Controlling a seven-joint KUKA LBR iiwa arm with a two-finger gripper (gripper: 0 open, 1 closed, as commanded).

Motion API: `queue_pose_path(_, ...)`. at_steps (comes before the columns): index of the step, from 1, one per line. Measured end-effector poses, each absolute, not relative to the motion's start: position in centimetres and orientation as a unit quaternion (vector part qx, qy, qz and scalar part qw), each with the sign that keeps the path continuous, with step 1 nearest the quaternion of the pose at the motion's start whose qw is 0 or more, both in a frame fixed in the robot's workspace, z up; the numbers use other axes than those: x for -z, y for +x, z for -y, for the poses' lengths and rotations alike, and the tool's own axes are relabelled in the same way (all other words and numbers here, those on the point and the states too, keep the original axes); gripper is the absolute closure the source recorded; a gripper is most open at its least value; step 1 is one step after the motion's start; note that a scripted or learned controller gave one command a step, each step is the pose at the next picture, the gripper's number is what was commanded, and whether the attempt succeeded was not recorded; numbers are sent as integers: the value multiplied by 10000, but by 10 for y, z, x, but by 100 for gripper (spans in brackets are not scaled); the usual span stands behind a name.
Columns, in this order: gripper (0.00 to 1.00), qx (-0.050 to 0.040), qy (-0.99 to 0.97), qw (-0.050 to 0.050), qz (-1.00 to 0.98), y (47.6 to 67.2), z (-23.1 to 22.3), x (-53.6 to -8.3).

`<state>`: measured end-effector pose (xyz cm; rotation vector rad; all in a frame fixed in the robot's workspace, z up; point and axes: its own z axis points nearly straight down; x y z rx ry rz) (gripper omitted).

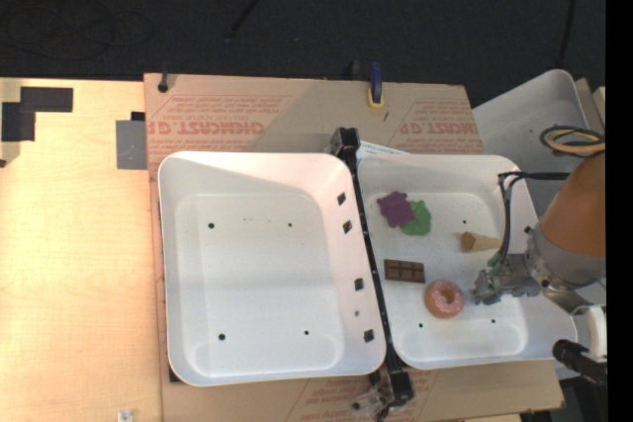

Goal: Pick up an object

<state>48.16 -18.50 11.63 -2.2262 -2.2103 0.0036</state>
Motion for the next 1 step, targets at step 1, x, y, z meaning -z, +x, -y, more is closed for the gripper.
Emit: queue_pose_path(1,100,-13,-7110,27,7032,481,186,-126)
